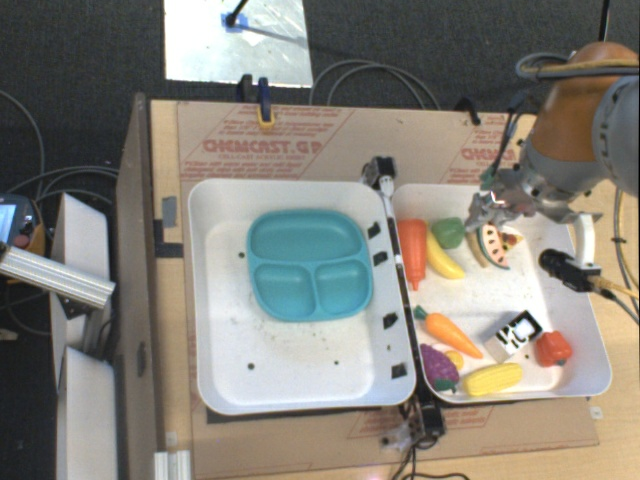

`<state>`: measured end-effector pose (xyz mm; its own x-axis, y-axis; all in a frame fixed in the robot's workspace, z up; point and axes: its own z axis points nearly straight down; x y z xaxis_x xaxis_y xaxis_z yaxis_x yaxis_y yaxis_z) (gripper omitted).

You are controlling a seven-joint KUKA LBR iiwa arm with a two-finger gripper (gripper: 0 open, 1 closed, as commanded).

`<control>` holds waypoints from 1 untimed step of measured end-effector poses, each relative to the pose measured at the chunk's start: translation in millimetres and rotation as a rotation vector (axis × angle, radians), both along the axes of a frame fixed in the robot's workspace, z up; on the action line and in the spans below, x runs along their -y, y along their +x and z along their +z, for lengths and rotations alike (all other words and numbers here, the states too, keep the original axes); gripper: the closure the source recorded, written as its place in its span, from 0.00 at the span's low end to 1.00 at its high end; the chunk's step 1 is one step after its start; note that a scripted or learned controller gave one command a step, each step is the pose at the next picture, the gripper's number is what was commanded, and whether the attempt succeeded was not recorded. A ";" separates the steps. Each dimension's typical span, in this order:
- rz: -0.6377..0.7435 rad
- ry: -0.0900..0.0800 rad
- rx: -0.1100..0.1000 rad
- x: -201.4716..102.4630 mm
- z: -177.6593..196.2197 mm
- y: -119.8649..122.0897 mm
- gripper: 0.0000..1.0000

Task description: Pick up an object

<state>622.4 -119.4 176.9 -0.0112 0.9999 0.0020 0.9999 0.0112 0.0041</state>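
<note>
Fingertips of the two-finger gripper (487,211) hard to make out against the toys beneath; cannot tell whether spread or closed, nor whether anything is held. Upper grey arm (590,118) cut off at the right edge.

Reaching in from the right, wrist angled down over the right white bin (590,353), gripper just above the watermelon slice toy (497,245) and beside the green round toy (448,232).

Left white bin (225,298): teal divided plastic tray (308,265). Right bin: long orange carrot (412,251), yellow banana (443,260), small carrot (446,331), purple grapes (439,363), yellow corn cob (488,378), black-and-white block (515,332), red pepper toy (552,348).
</note>
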 end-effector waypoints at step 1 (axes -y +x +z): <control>0.000 0.001 0.003 -68.9 78.4 -34.4 1.00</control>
